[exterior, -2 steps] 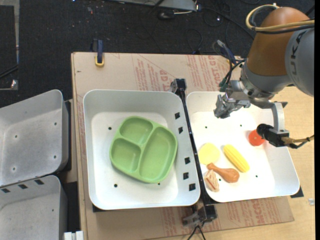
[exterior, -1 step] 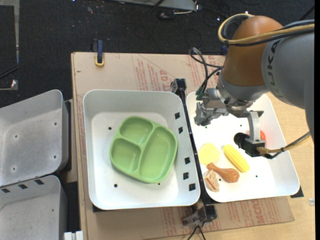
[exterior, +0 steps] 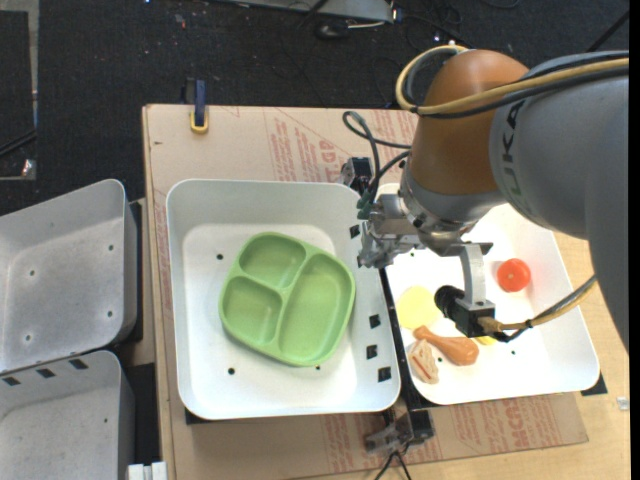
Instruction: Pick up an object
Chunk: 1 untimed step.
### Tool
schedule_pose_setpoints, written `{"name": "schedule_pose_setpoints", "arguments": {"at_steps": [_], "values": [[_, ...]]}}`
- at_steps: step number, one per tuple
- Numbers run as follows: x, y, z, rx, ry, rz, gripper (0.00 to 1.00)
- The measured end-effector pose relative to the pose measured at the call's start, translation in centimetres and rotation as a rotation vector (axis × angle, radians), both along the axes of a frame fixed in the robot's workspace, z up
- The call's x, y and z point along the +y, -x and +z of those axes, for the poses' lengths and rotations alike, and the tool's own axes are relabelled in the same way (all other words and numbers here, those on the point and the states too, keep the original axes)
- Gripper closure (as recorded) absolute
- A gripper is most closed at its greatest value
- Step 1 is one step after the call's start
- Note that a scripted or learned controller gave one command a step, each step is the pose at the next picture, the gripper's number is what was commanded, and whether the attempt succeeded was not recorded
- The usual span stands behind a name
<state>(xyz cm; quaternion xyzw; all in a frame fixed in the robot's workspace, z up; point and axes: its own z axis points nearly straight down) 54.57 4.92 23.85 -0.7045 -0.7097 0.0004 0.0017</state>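
1. A brown board (exterior: 260,138) lies under both bins; two pale trays (exterior: 60,268) sit off the board at the view's 9 o'clock; a blue-and-yellow clamp (exterior: 199,108) bites the board's edge at 11 o'clock.
2. The grey arm (exterior: 560,138) comes in from 3 o'clock and hangs over the 12 o'clock part of the right bin (exterior: 570,368); its orange band (exterior: 465,118) bulges just above the wrist.
3. The left bin (exterior: 190,368) holds a green plate (exterior: 290,298), flat and near the bin's middle; the plate is turned on a slant; its large compartment runs from 1 o'clock to 7 o'clock on the side toward the right bin; two smaller compartments lie on its 9 o'clock side; nothing lies on it.
4. In the right bin, a yellow piece (exterior: 412,306) lies at 9 o'clock, partly under the robot's own hardware; just beside it at 6 o'clock lies an orange-brown drumstick (exterior: 450,346), long axis about 9 to 3 o'clock, thick end toward 3; a pale striped piece (exterior: 425,365) touches its thin end, long axis about 10 to 4 o'clock; a red ball (exterior: 513,275) sits apart at 2 o'clock of the drumstick.
5. The gripper (exterior: 385,236) hangs over the wall between the two bins, near the plate's 2 o'clock corner; seen from above, whether it is open or closed cannot be told, and nothing is seen held in it.
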Motion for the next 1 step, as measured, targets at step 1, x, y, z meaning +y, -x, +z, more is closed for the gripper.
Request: {"name": "schedule_pose_setpoints", "arguments": {"at_steps": [1], "values": [[4.76, 1.17, -1.05, 0.000, 0.000, 0.000, 1.00]]}}
